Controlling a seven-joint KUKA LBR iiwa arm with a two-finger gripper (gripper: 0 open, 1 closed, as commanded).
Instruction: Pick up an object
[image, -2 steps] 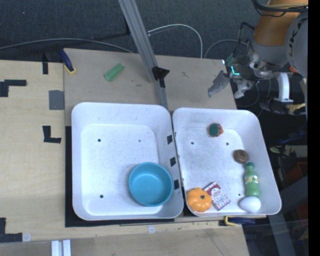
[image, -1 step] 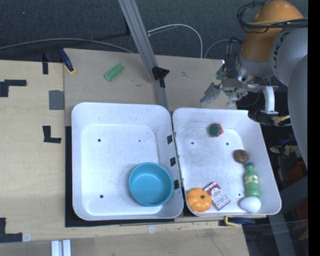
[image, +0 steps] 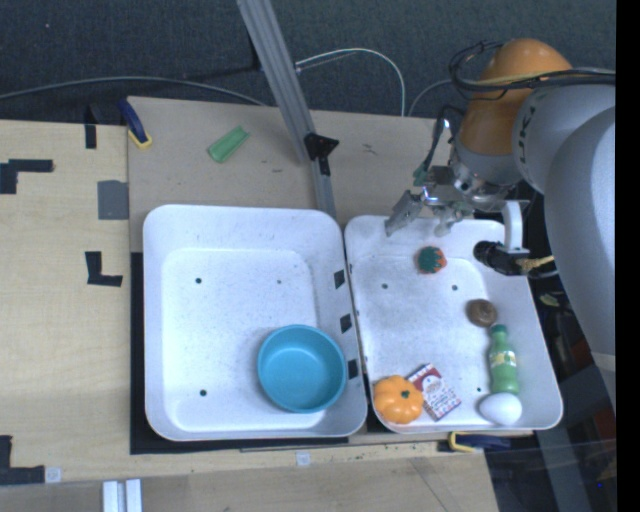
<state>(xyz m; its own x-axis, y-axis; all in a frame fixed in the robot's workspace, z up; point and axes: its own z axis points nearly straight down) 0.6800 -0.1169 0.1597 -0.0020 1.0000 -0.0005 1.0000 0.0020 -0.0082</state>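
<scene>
Arm (image: 560, 130) enters from the right, cut off by the frame edge; its bulk hides the far right corner of the right bin (image: 400, 320). Gripper (image: 418, 224) hangs over that bin's far wall; the two fingers stand spread, released, nothing between them.

Ball (image: 431, 260), green with some orange, lies on the bin floor just on the near side of the gripper, apart from it; too small to make out its surface. Brown lump (image: 481, 312) lies nearer the right wall; what it is I cannot tell.

Near right corner is crowded: green bottle (image: 503, 365) lies lengthwise along the right wall; white egg (image: 500, 408) touches its near end. Orange pumpkin (image: 399, 400) sits against the near wall, in the near left corner; red-and-white packet (image: 436, 391) lies beside it, touching or nearly so; print unreadable.

Left bin (image: 170, 300) holds a blue bowl (image: 298, 368), upright, by its near right corner.

Grey pole (image: 288, 85) slants down from the top edge, its upper end cut off, and ends at the bins' shared far corner; black clip (image: 320, 148) sits on it. Green block (image: 227, 144) lies on the bench (image: 60, 330) beyond the left bin; blue-and-yellow clamp (image: 135, 124) sits at the board's far left corner.
</scene>
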